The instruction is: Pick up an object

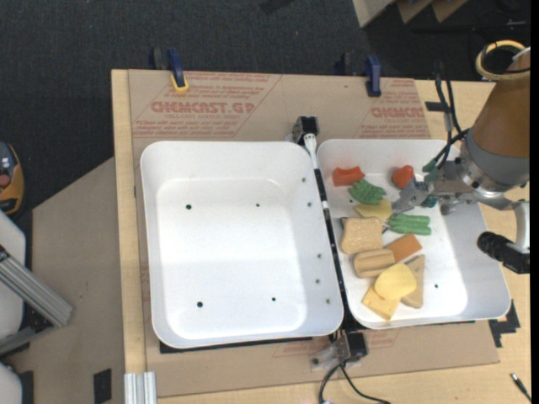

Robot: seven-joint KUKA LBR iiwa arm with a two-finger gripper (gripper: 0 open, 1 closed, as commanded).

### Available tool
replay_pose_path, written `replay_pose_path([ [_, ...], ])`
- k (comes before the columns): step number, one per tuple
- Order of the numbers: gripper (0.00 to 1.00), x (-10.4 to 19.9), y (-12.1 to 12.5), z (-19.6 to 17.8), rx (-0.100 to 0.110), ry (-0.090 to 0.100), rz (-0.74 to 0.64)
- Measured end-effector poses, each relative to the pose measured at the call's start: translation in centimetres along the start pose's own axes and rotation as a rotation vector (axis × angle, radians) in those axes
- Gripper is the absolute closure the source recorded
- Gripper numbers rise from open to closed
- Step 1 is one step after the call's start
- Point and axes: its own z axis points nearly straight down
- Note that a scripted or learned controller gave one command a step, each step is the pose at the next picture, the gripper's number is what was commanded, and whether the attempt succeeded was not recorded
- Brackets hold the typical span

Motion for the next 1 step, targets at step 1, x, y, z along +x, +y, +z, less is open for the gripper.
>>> replay_pose_path([
  [1,0.00,0.17,8.07,11.29,-0.007,-0.001,-0.002],
])
